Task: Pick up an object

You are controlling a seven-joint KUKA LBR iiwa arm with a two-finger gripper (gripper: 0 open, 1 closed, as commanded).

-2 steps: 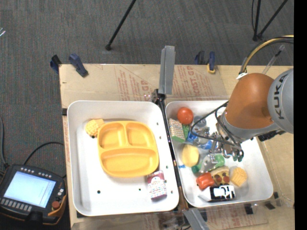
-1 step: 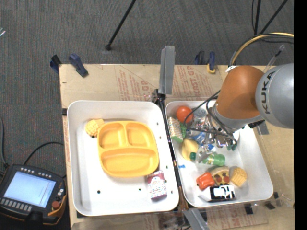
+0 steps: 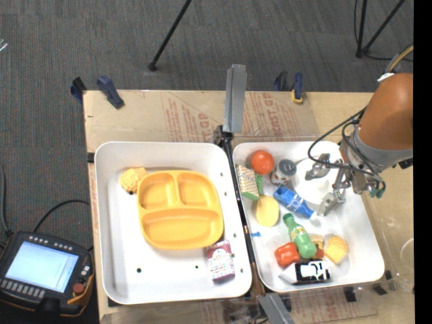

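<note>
My gripper (image 3: pixel 324 188) hangs over the right side of the right bin (image 3: pixel 370 243), open, with nothing between its fingers (image 3: pixel 331 202). It is just right of a blue packet (image 3: pixel 293 201), apart from it. Around the packet lie a red tomato (image 3: pixel 262 161), a small grey round piece (image 3: pixel 287 167), a striped packet (image 3: pixel 246 179), a yellow lemon (image 3: pixel 267 210), a green bottle (image 3: pixel 300 236), a red pepper (image 3: pixel 285 254), a piece of toast (image 3: pixel 335 248) and a black-and-white item (image 3: pixel 312 271).
The left bin (image 3: pixel 111 248) holds a yellow divided plate (image 3: pixel 180 208), a yellow corn piece (image 3: pixel 132 178) at its upper left and a pink carton (image 3: pixel 220 262) at the bottom right. A grey post (image 3: pixel 235 100) stands behind the bins. A teach pendant (image 3: pixel 42 268) lies at lower left.
</note>
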